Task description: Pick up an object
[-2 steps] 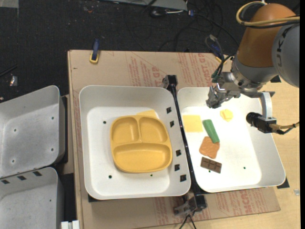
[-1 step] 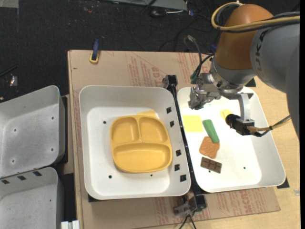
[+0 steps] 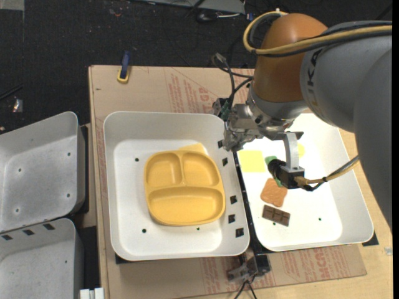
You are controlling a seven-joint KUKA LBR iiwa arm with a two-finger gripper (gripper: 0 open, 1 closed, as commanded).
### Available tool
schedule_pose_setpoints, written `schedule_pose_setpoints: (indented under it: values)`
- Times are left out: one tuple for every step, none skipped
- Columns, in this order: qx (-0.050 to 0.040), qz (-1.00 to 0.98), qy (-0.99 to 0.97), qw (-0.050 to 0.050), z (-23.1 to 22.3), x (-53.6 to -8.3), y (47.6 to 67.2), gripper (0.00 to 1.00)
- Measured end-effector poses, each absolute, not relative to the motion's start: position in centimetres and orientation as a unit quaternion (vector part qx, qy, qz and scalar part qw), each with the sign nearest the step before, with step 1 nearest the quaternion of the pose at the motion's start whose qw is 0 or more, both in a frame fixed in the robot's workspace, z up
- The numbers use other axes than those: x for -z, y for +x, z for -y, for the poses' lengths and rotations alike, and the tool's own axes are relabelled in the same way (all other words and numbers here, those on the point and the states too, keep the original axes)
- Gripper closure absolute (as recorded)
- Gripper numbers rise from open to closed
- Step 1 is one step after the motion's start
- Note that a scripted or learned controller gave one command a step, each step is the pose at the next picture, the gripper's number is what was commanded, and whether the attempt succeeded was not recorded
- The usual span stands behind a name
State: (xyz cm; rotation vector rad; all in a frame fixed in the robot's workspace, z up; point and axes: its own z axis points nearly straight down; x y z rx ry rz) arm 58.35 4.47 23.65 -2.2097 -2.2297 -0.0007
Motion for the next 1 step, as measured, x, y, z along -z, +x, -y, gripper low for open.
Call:
schedule_pose_setpoints:
  values:
    - [0.0001, 0.71, -0.704, 0.001, -8.94, -23.21, 57.64, 1.0]
